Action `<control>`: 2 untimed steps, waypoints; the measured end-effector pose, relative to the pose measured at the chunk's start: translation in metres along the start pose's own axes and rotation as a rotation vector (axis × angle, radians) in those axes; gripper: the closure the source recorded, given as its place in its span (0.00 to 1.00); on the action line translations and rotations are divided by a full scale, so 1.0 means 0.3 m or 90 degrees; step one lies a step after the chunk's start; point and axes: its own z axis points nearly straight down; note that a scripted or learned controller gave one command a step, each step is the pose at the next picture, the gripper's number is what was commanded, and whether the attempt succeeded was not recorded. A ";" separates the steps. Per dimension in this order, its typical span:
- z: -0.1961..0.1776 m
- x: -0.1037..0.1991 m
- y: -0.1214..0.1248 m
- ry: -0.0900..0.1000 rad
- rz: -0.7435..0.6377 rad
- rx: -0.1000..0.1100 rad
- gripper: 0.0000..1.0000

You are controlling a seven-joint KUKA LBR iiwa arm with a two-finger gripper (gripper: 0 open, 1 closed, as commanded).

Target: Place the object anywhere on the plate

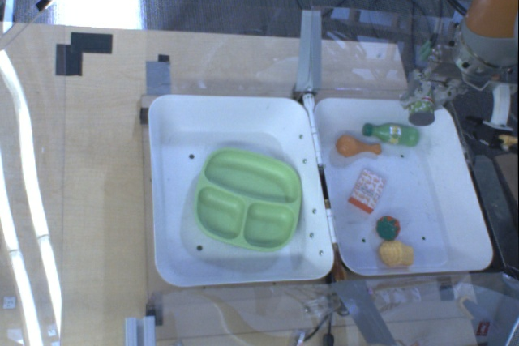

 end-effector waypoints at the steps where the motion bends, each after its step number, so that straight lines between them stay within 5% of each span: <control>1: -0.094 0.253 -0.073 0.002 -0.204 0.000 1.00; 2: 0.003 0.443 -0.119 0.002 -0.403 0.000 1.00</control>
